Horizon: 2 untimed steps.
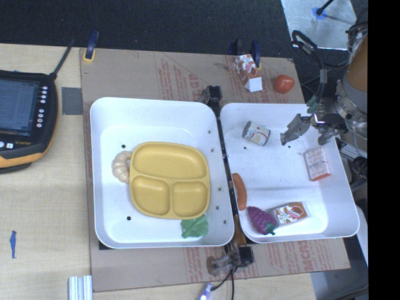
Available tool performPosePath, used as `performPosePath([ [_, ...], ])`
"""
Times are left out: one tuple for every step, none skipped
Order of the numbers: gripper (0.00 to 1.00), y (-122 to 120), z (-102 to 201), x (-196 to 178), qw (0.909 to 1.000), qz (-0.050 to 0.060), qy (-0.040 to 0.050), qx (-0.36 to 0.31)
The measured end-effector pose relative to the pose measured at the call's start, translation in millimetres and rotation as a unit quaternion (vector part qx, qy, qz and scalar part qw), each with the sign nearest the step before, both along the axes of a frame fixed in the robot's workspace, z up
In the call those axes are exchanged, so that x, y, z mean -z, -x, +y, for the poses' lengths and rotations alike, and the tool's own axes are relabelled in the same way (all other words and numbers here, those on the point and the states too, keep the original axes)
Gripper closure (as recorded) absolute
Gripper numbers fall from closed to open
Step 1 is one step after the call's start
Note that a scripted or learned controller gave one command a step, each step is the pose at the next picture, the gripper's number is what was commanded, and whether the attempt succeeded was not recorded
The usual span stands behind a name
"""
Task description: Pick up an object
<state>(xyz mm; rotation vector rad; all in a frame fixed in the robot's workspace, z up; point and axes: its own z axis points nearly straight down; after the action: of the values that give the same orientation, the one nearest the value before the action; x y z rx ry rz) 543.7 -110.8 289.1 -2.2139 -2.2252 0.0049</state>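
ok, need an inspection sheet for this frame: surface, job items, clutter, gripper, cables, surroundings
Surface: two white bins, left bin, right bin, on cardboard.
Job's things: right bin holds can, red packet, sausage, grapes, carton.
Clutter: left bin holds yellow tray, green piece, beige item; small box and tomato outside.
Gripper: gripper over right bin, holding nothing.
Cables: cable to pendant.
Surroundings: pendant at left.

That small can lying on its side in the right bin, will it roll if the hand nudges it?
Probably. The can lies on its side on the flat floor of the right bin, so a nudge across its curved wall would likely roll it. It looks small and light, likely to skid away. The hand sits just right of it.
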Motion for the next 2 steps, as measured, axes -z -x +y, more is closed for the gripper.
performPosePath([
  [0.00,-1,35,98,1.0000,0.001,0.0003,0.000],
  [0.00,-39,18,166,1.0000,0.000,0.0005,0.000],
])
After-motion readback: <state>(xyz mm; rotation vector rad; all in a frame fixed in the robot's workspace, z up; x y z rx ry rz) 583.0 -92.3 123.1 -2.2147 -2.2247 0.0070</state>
